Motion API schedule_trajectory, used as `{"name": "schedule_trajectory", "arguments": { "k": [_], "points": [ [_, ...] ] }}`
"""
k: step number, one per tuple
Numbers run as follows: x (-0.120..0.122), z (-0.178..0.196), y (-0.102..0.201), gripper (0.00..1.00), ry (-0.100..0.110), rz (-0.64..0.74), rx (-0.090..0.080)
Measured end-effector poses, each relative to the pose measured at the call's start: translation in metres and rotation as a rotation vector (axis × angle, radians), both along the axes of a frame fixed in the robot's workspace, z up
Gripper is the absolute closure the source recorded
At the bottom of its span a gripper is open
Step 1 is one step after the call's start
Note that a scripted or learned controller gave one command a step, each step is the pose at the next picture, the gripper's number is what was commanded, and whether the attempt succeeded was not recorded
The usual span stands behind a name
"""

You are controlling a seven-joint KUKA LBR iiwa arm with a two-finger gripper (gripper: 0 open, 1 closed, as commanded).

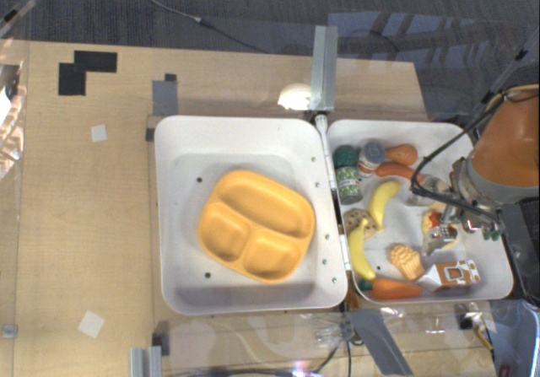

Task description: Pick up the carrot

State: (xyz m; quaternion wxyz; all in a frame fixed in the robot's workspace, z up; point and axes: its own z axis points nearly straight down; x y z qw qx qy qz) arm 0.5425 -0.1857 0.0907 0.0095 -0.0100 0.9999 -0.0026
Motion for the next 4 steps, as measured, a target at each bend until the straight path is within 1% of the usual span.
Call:
{"name": "schedule_trajectory", "arguments": {
  "k": [1,2,3,4],
  "points": [
    [-0.024,0.013,0.078,0.00,0.011,-0.283,0.010],
    [0.000,0.066,0.037,0.00,0.006,-0.389,0.008],
    [0.023,-0.001,0.031,0.00,0.001,-0.421,0.009],
    [0.068,0.018,0.034,0.00,0.005,-0.524,0.012]
  ]
}}
